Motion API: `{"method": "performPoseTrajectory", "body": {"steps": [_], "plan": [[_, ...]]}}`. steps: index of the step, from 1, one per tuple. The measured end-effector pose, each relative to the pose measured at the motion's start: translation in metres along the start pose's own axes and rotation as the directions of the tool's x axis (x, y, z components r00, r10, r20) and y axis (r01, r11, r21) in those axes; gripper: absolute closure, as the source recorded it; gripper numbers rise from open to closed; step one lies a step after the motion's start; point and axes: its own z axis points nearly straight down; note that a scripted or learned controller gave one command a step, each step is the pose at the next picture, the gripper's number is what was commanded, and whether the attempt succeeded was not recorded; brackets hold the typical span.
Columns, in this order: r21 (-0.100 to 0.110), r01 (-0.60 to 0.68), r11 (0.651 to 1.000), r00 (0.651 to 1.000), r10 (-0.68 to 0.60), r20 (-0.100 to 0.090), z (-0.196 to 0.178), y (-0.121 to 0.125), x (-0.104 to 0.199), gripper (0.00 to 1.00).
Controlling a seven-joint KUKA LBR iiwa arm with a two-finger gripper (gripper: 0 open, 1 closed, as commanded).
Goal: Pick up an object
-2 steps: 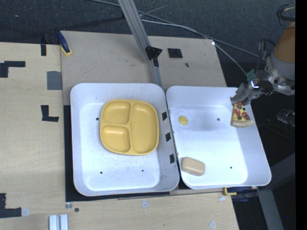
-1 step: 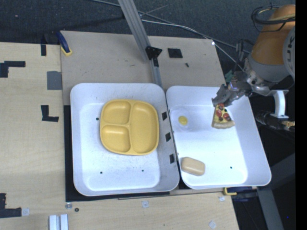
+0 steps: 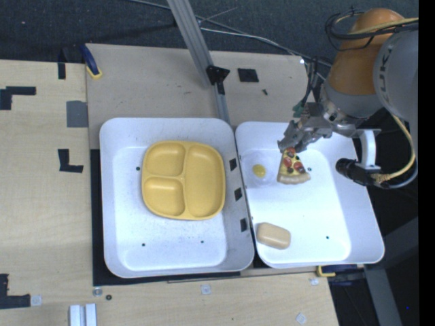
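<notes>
In the right bin (image 3: 340, 209), a toy pizza slice (image 3: 293, 169) with red and dark toppings lies near the back, its crust toward the front. My gripper (image 3: 292, 142) hangs right over the slice's pointed tip, at or just above it. Whether it touches the slice is not clear from this angle. A small round yellow piece (image 3: 259, 171) sits to the left of the slice. A tan bread-like block (image 3: 273, 236) rests near the bin's front left corner.
The left bin (image 3: 122, 202) holds a yellow divided plate (image 3: 183, 179). A grey metal pole (image 3: 194, 32) slants across the bench behind the bins. The arm's cables and a black hose (image 3: 367, 172) hang over the right bin's right rim.
</notes>
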Motion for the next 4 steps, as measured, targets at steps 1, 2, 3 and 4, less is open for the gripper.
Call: {"method": "performPoseTrajectory", "body": {"steps": [1,2,3,4], "plan": [[-0.001,0.001,1.000,1.000,-0.001,-0.001,-0.004,0.012,0.045,1.00],[0.000,0.001,1.000,1.000,-0.001,-0.001,0.009,0.023,0.095,1.00],[-0.002,0.002,1.000,1.000,-0.002,-0.001,0.001,0.038,0.143,1.00],[-0.002,0.001,1.000,1.000,-0.001,-0.001,-0.002,0.049,0.197,1.00]]}}
